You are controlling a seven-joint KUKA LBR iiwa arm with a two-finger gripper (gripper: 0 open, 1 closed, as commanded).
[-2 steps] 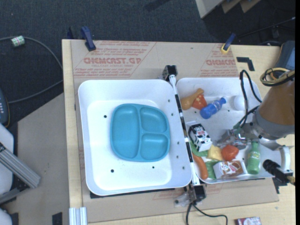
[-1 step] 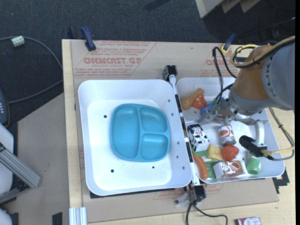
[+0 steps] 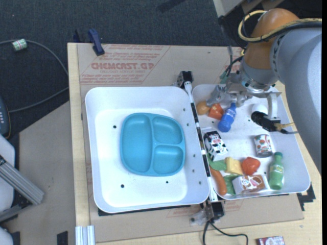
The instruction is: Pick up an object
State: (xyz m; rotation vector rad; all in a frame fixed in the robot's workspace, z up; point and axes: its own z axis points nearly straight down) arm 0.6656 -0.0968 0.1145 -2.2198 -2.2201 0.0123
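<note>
From the overhead camera view, the grey arm reached in from the right and its pincer hung low over the far end of the right bin; whether it was released or clenched could not be told. Just beneath it lay a blue bottle, tilted, beside an orange-red toy. Nearer, a cow-patterned carton, a green bottle and a red tomato crowded the same bin. A blue divided plate sat in the left bin
</note>
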